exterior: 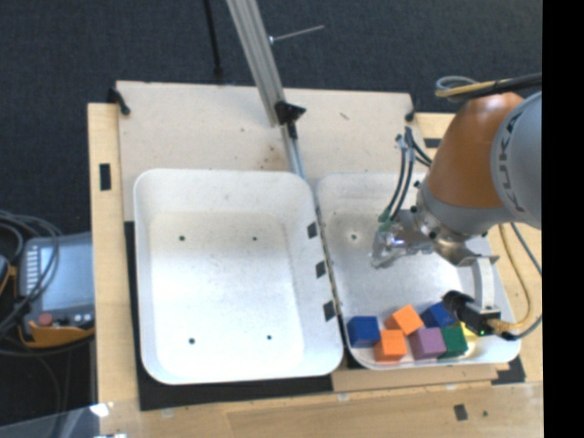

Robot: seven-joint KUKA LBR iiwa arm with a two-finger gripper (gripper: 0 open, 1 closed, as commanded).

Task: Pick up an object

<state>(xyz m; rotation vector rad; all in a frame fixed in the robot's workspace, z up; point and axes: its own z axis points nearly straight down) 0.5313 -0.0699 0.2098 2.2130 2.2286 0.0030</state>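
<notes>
White, speckled plastic forms the two shallow bins you see from above: the left bin (151, 245) is a rounded square with a few dark dots on its floor, the right bin (351, 210) a like tray pressed against it along a seam marked by small black clips. Both sit on a pale wooden bench (182, 121) over dark carpet. A ribbed metal rail (260, 53) slants down from the top to the seam.

Your arm (479, 167), orange at the band and grey beyond, reaches in from the right over the right bin. Its gripper (388, 247) hangs metallic and blurred above the bin's bare middle floor; you cannot tell from this angle whether it is apart or together, and nothing shows in it.

Small matte cubes crowd the right bin's near corner, well apart from the gripper. A blue block (363, 329) lies leftmost, an orange block (391, 344) just beside it, a second orange (407, 318) behind, turned on the diagonal. A purple block (427, 341) touches a green block (454, 339), with a darker blue (439, 314) behind them. Being cubes, they show no long axis; most sit roughly square to the bin's front rim.

Cables and a grey box (55, 272) lie at your far left.
</notes>
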